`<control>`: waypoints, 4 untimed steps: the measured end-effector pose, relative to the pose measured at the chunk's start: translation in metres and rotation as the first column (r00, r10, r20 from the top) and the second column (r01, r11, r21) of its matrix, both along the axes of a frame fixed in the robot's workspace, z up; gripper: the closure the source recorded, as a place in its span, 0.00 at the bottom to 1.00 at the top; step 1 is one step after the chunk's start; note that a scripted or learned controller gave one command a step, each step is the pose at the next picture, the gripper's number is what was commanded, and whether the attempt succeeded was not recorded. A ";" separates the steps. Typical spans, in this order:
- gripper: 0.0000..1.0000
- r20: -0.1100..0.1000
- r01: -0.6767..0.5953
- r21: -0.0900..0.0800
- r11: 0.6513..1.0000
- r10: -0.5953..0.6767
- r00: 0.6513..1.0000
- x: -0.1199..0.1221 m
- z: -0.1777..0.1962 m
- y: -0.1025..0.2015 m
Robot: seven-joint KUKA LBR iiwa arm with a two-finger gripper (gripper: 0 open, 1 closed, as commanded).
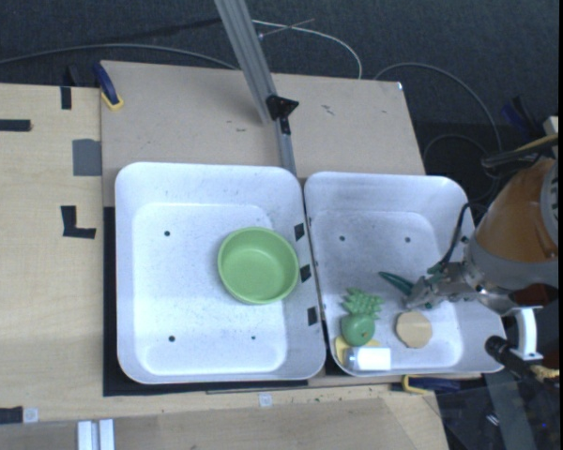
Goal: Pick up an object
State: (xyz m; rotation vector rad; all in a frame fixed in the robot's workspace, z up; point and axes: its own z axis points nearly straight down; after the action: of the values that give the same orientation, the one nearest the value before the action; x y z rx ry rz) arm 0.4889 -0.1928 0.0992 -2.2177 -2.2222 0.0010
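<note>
My gripper (420, 291) hangs low in the right bin (375, 200), near its right wall, reaching in from the orange-banded arm (516, 228). A thin dark green piece (394, 279) juts left from its tip; whether this is held I cannot tell. Just below the gripper lies a tan round disc (414, 329). To its left sits a green leafy-topped toy fruit (359, 319). A white block (372, 357) and a small yellow piece (341, 349) lie at the bin's front edge. A green bowl (257, 265) rests in the left bin (159, 195).
A grey pole (249, 50) slants down from the top to the seam between the bins. Cables trail over the dark floor behind the bench. The wooden bench top (38, 204) spreads out to the left.
</note>
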 end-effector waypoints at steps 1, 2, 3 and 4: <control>1.00 0.006 0.001 -0.003 1.000 -0.001 1.000 0.000 0.062 -0.004; 1.00 0.007 -0.001 -0.003 1.000 0.001 1.000 0.002 0.125 -0.002; 1.00 0.007 -0.001 -0.003 1.000 0.001 1.000 0.007 0.187 0.004; 1.00 0.002 0.000 -0.002 1.000 0.000 1.000 0.007 0.191 0.004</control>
State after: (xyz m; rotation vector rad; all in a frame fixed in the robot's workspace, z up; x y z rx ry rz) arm 0.4961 -0.1888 0.2906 -2.2195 -2.2236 0.0010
